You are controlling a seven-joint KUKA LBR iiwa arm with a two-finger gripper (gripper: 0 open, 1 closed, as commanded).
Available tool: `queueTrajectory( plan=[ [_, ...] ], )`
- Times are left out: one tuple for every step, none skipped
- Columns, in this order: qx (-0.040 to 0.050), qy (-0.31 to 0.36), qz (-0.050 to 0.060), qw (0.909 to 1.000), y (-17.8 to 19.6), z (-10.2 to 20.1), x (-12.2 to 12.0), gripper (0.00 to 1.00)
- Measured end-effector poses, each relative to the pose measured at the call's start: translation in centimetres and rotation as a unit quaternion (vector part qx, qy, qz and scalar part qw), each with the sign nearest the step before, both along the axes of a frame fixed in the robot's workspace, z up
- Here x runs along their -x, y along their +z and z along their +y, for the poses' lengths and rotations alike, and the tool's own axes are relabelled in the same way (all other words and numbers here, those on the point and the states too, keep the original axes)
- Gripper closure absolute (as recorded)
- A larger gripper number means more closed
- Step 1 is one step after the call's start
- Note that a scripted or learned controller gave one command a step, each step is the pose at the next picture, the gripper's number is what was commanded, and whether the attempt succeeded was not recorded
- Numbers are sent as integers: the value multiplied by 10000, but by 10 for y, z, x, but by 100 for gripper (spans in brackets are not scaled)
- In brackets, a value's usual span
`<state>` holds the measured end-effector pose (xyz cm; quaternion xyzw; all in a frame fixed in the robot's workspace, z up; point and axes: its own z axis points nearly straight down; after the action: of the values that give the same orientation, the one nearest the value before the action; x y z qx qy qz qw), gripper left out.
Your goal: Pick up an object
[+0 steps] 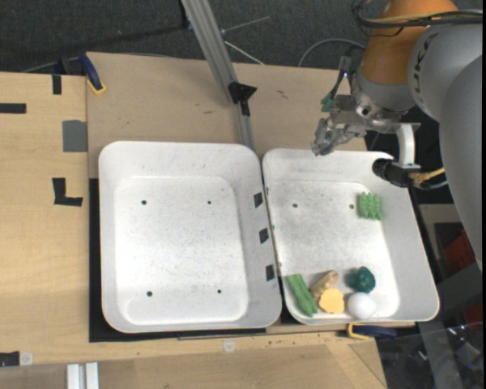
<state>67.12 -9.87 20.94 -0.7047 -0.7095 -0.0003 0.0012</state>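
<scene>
Five loose items lie in the right bin (405, 241), any of them a candidate for the pick. Landmark: the white ball (360, 305) at that bin's near edge. Touching it on the left, a yellow round piece (331, 301); just behind it, a dark teal lump (360, 279); beyond the yellow piece, a tan irregular piece (324, 280) and a long green strip (301, 294) leaning on the bin wall. Well behind the ball, alone near the far right side, a light green ridged block (370, 206).

The claw (324, 144) hangs over the bin's far rim, well apart from the ball, carrying nothing; whether it is spread or closed cannot be told.

Left bin (178, 156): beside the right one on the surface (32, 177).

Step, as judged: approach, no item yet chosen or contacted. The next move calls for travel over one target and a descent; the ridged block stands isolated and nearest, while the cluster by the ball is crowded and risks a poor grip.
</scene>
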Motion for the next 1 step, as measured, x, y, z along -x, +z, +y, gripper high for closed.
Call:
queueTrajectory(
  plan=[
    [-1, 4, -5, 10000, 12, 60, -2, 100]
  ],
)
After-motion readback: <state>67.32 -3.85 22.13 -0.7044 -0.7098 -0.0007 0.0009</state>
